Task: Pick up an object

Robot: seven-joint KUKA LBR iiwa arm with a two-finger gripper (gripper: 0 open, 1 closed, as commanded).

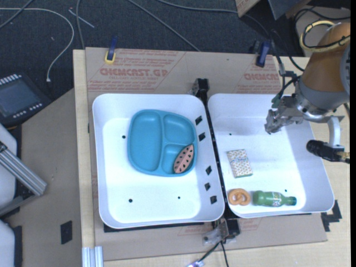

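While my pincer (pixel 272 128) hovers over right bin (pixel 311 166), finger state indeterminate, patterned packet (pixel 239 163) lies mid-bin, well apart. I advise: centre above packet, descend vertically, avoid bottle (pixel 273 199).

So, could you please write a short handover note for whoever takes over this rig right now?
Gripper: over the far part of the right bin, holding nothing that can be seen.
Right bin: patterned packet mid-left; pretzel and green bottle side by side along the near edge.
Left bin: blue divided plate with a speckled oval piece in its near-right compartment.
Done: nothing picked yet.
Left: choose an object, descend, grasp, lift.
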